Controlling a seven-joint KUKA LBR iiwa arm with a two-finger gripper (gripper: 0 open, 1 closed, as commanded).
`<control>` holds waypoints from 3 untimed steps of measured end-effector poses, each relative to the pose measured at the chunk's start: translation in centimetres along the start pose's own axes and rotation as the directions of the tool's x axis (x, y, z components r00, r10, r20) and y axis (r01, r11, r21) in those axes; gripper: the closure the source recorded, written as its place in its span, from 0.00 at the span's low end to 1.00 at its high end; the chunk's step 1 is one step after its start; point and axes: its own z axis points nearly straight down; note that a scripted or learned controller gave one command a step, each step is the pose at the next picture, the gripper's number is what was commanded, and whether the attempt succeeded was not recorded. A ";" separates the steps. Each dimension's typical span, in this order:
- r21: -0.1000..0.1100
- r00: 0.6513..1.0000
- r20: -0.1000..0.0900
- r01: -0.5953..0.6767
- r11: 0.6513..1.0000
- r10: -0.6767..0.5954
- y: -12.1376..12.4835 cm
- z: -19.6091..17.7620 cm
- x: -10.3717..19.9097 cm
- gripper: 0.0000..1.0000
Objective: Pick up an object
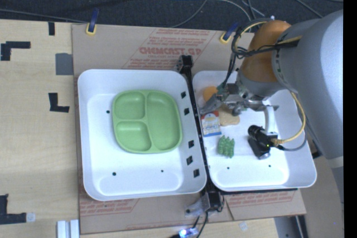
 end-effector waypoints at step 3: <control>0.000 1.000 0.001 0.000 1.000 0.000 1.3 -11.8 -1.0 1.00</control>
